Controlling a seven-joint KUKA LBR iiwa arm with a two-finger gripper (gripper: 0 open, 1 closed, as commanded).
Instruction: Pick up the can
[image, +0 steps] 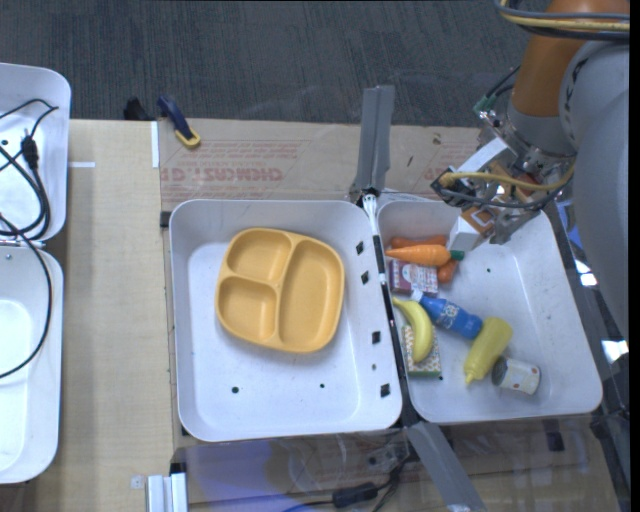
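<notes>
Gripper (478, 222) is positioned over the far part of the right bin (560, 400); finger opening and contents cannot be determined. Carrot (420, 253) lies just left of the gripper. Can (518, 376) lies on its side well nearer the camera, touching the mustard bottle (487, 349). Banana (418, 328) lies nearer-left.

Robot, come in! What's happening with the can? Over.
Gripper above right white bin's far end, fingers unclear. Small grey can on its side at near end, untouched. Yellow mustard bottle touching it.
</notes>
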